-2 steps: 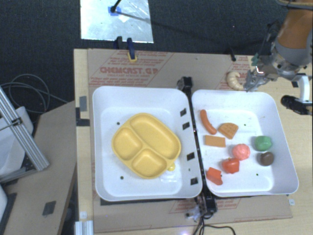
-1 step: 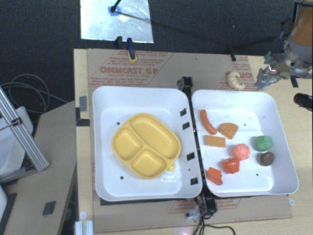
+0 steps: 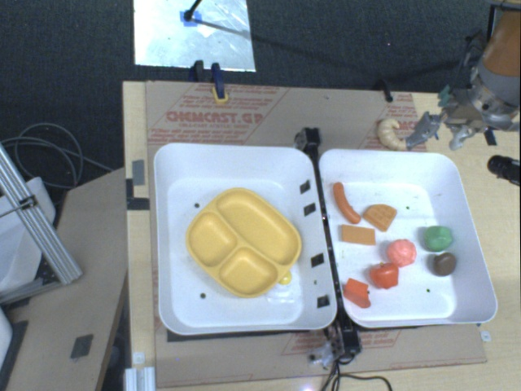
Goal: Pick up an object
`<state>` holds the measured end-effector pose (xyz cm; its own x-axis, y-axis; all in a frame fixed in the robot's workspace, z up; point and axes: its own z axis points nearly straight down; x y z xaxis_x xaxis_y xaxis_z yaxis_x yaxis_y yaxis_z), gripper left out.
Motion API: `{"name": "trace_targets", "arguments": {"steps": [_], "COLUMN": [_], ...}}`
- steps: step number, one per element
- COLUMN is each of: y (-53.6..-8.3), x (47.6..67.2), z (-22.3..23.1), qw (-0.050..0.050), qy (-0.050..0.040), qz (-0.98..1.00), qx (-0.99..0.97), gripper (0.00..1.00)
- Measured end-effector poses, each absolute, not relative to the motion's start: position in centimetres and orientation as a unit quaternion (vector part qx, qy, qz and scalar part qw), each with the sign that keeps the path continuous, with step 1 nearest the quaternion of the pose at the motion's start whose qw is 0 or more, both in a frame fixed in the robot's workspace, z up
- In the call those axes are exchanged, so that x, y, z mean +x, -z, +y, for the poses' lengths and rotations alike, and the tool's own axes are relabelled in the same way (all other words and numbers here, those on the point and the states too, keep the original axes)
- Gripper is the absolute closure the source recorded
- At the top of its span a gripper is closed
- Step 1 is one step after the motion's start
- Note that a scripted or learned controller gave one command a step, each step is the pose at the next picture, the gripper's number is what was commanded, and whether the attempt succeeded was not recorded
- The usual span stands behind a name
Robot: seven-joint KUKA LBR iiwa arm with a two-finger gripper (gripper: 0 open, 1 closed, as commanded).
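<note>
The right bin holds several toy foods: a red-orange sausage, a tan wedge, a flat orange slab, a pink ball, a red piece, an orange-red chunk, a green ball and a brown ball. My gripper hangs above the bin's far right corner, well away from the foods. Its fingers are spread open with nothing between them.
A yellow divided plate lies in the left bin. A cream curved piece rests on the board outside the right bin's far rim, just left of the gripper. A metal frame stands at the left.
</note>
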<state>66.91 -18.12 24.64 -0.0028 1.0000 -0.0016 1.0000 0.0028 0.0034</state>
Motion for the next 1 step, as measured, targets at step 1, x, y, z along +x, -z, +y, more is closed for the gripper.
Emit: {"name": "trace_targets", "arguments": {"steps": [1], "y": [-23.71], "x": [65.95], "z": [-20.8], "qw": [0.002], "qy": [-0.0003], "qz": [0.707], "qx": [0.707], "gripper": [0.0]}}
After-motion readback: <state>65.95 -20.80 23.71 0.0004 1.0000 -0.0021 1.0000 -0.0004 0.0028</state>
